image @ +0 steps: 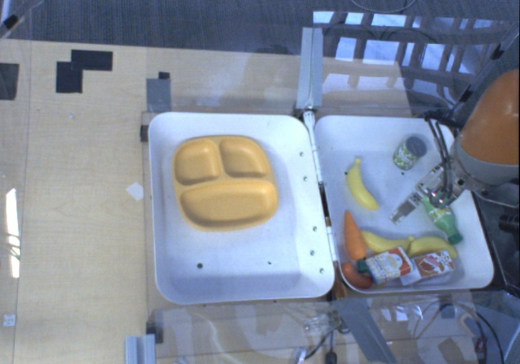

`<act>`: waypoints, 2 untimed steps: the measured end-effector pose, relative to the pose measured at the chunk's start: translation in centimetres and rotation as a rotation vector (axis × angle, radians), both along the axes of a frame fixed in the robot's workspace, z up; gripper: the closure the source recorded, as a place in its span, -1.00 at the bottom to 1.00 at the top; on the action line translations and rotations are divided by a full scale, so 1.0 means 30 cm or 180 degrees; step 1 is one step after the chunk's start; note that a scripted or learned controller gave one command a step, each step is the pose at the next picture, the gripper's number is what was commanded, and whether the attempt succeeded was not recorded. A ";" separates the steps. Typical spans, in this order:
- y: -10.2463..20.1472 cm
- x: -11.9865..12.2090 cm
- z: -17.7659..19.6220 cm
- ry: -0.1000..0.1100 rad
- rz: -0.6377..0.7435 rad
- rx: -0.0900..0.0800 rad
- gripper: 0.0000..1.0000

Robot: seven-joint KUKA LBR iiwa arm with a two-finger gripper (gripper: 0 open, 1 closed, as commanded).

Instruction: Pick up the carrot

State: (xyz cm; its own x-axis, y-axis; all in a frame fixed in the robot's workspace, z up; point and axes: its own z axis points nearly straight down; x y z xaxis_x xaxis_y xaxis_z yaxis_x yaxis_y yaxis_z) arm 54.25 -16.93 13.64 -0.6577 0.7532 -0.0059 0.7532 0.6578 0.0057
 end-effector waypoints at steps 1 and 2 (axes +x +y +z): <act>0.234 -0.115 -0.032 0.0015 -0.0678 0.0007 -1.00; 0.235 -0.137 -0.109 -0.0143 -0.0921 -0.0015 -1.00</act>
